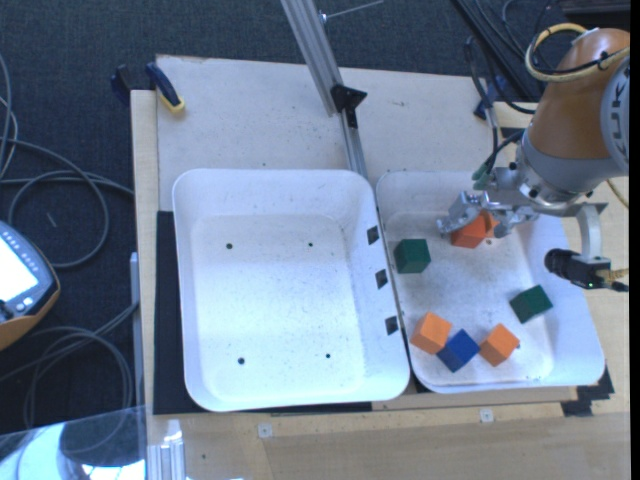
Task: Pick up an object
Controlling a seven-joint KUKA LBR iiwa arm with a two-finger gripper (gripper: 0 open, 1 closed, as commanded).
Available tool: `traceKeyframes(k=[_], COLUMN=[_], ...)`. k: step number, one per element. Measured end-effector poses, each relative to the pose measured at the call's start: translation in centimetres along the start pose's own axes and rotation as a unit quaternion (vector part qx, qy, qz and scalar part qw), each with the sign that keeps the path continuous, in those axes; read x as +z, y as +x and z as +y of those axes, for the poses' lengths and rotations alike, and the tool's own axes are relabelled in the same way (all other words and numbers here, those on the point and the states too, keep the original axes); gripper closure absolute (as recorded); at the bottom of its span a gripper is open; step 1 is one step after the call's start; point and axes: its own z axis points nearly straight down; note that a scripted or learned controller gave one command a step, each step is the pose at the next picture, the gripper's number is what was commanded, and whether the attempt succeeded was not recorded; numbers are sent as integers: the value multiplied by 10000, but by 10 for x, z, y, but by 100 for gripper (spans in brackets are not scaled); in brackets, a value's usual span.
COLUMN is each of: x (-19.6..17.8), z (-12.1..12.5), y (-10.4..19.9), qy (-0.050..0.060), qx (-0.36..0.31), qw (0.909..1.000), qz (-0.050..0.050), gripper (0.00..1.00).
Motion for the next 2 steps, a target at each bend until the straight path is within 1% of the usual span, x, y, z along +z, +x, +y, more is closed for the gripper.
traceKeyframes(k=[1,2], x=[-95,-81], z=[-45,-55], y=[12,38], qy=[-50,7], qx=[14,9], qw=[10000,10000], qz=[-19,-8], gripper=[0,0])
